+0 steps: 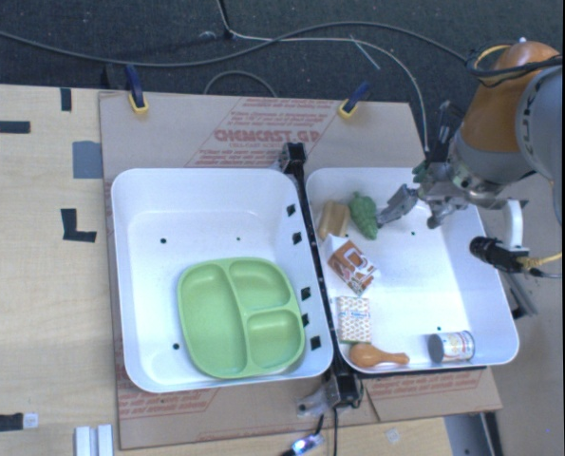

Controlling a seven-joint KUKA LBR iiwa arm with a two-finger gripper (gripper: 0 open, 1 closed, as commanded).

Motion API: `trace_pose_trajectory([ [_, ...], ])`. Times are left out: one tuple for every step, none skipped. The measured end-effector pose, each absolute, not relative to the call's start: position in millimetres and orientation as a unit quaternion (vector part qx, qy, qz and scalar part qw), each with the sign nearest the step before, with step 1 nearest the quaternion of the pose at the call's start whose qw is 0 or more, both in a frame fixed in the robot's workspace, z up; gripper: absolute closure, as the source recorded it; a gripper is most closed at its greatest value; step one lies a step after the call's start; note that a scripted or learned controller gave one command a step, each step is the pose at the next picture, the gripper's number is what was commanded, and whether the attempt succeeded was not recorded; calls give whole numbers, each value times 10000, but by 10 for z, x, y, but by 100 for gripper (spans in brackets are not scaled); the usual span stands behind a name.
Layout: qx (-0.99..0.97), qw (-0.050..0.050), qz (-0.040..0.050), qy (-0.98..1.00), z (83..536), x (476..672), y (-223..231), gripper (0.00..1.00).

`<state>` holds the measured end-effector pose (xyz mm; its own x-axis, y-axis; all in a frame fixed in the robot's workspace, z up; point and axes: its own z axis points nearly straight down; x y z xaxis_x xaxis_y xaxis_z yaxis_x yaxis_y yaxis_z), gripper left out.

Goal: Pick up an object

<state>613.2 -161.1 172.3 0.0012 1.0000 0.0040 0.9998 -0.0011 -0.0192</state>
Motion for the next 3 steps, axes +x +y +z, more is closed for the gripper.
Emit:
trace_pose_trajectory([
  [-7062,30,18,-7080,1805,6160,-1606,0],
  [-7066,38,35,-7076,1299,6072,-1618,0],
  [-7064,15,27,-7078,797,6066,-1616,0],
])
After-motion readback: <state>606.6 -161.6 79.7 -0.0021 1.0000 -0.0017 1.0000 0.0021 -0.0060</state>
